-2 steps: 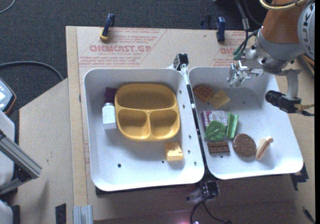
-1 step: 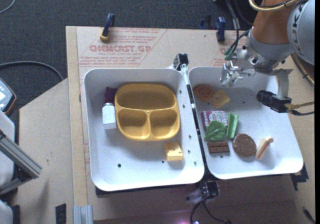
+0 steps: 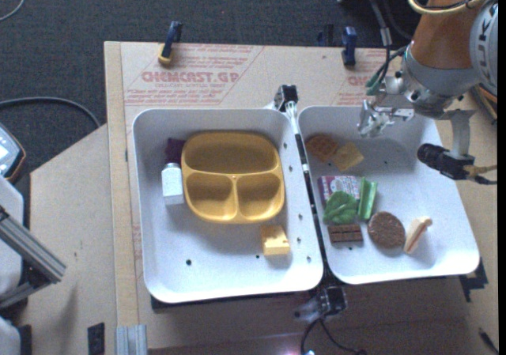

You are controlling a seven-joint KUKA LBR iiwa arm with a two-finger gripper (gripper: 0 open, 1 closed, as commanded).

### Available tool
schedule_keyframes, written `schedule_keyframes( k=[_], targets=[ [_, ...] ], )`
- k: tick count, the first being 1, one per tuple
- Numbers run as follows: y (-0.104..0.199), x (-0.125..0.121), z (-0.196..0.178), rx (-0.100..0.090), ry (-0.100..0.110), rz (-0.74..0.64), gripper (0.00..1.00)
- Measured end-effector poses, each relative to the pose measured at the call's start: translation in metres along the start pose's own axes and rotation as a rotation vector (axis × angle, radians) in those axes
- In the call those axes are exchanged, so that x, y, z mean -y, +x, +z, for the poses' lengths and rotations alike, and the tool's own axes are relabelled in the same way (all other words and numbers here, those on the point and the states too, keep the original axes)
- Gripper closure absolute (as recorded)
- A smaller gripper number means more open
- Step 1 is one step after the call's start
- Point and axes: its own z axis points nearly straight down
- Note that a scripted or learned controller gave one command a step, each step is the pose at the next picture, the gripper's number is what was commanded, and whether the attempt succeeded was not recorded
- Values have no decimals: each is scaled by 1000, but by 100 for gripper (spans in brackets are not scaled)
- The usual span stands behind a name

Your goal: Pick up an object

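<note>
My gripper [image 3: 376, 126] hangs over the back of the right bin [image 3: 443, 187], open with nothing between its fingers. Just to its lower left lie a round brown cookie [image 3: 321, 145] and a tan wedge [image 3: 348, 157]. Further forward in the same bin are a pink and white packet [image 3: 338, 185], a leafy green piece [image 3: 340, 207], a green stick [image 3: 367, 198], a small chocolate bar [image 3: 345, 234], a round brown patty [image 3: 387, 229] and a cream stick [image 3: 417, 235].
The left bin [image 3: 150, 251] holds a yellow divided plate [image 3: 233, 175], a white bottle [image 3: 172, 184], a purple item [image 3: 174, 146] and a yellow block [image 3: 276, 241]. A black cylinder [image 3: 444, 160] on the arm reaches over the right bin's right side. Clamps [image 3: 169, 41] stand at the board's back edge.
</note>
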Motion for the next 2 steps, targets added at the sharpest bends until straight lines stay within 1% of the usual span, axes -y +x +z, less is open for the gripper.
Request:
schedule_keyframes(
  k=[1,2],
  targets=[
    [12,1,-3,0,0,-2,100],
    [3,2,15,0,7,1,100]
  ],
)
